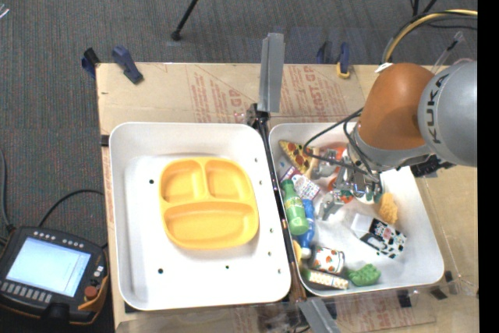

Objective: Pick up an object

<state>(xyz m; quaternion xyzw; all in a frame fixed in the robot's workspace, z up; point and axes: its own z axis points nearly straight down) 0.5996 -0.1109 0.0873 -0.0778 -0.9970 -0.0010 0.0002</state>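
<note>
My gripper [341, 195] hangs low over the middle of the right bin [425, 246], under the orange wrist band [394, 117]. It sits among a crowd of small items. A pizza-slice toy [295, 154] lies to its upper left and a green bottle [295, 208] to its left along the bin's left wall. A yellow-orange lumpy piece [387, 207] is just to its right. A black-and-white patterned box [384, 237] lies below it. The arm hides what is directly under the gripper.
The left bin [129, 168] bears a yellow divided plate [209, 203]. Near the right bin's front edge lie a white cup with red spots [330, 257], a green lumpy toy [363, 274] and a flat bar [326, 280]. A grey post [271, 78] stands behind the bins.
</note>
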